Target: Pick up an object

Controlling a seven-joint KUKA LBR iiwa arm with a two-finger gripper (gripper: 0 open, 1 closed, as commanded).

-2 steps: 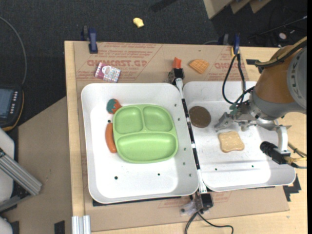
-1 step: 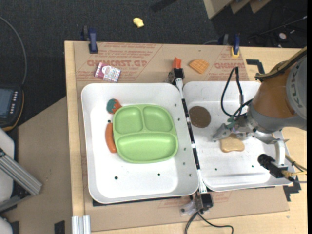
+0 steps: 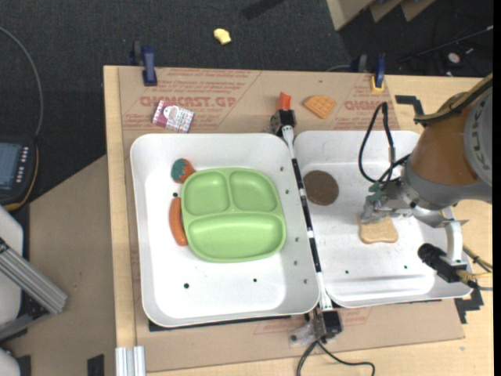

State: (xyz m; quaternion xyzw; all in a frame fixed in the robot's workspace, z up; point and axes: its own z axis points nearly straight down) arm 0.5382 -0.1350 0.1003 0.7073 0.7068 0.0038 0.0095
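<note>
One toast slice [image 3: 379, 231] flat in the right bin [image 3: 344, 284], well to the right of the brown round cookie [image 3: 320, 187] and a bit nearer the camera. Tool [image 3: 379, 207] right over the toast's far edge, maybe touching. Cannot tell open or closed. Toast's long side running left to right. Just a short drop straight down, probably.

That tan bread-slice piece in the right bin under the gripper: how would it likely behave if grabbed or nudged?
The tan slice lies flat on the right bin floor, so it probably won't roll or tip. Being thin, it likely offers the gripper little edge to pinch and may slide on the smooth white surface. It looks like a light toy food, probably stiff, though that is uncertain.
</note>
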